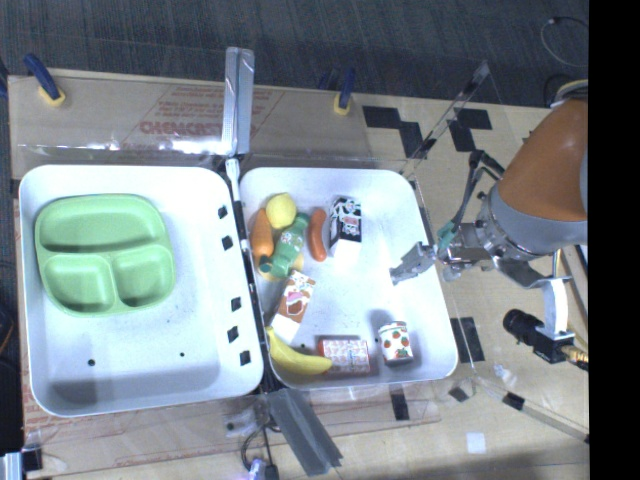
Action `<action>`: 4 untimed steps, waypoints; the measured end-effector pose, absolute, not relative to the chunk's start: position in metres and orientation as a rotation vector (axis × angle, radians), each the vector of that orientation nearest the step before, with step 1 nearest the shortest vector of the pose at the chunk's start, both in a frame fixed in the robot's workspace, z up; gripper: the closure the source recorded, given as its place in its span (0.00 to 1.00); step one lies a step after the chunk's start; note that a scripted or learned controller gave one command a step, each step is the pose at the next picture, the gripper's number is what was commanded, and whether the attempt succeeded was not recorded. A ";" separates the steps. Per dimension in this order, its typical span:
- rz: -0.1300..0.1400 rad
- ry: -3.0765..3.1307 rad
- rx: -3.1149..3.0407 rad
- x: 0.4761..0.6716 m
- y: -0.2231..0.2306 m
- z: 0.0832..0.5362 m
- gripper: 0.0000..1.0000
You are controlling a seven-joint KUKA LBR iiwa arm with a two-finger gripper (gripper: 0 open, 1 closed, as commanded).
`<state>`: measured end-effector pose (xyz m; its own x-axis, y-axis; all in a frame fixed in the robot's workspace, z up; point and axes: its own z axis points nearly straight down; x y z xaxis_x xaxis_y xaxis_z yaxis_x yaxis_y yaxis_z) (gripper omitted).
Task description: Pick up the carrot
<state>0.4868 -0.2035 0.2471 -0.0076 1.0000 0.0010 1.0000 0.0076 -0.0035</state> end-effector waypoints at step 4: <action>0.006 -3.077 0.656 0.492 -0.211 0.309 0.00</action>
